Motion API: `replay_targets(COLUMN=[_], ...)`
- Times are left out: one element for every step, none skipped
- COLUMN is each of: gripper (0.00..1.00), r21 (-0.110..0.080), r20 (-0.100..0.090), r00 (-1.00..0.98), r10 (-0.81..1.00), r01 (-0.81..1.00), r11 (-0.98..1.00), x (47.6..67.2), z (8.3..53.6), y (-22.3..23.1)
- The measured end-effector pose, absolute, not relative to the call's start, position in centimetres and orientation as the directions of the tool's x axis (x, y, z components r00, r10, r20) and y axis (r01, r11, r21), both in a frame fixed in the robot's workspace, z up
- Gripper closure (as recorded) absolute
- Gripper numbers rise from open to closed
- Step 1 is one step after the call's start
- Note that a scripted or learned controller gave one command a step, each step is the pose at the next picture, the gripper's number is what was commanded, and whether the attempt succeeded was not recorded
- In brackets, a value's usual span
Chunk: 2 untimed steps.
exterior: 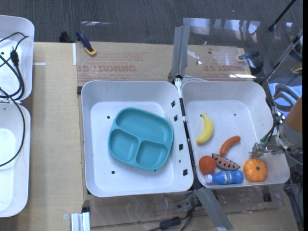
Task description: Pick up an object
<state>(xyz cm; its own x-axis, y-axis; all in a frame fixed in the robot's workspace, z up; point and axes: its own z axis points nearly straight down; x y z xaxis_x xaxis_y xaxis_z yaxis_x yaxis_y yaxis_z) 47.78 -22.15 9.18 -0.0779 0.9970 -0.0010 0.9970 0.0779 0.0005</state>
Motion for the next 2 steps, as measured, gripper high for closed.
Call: replay_targets(gripper=[0.0,0.0], r21=[0.001,0.0], r20=[-0.001,-0.001], r00=[-0.008,0.185], r10=[1.0,0.983], r01=[1.0,0.983], r11=[0.008,-0.185], x=[47.77,47.74], z=[9.2,9.17], y=[-22.19,-22.19])
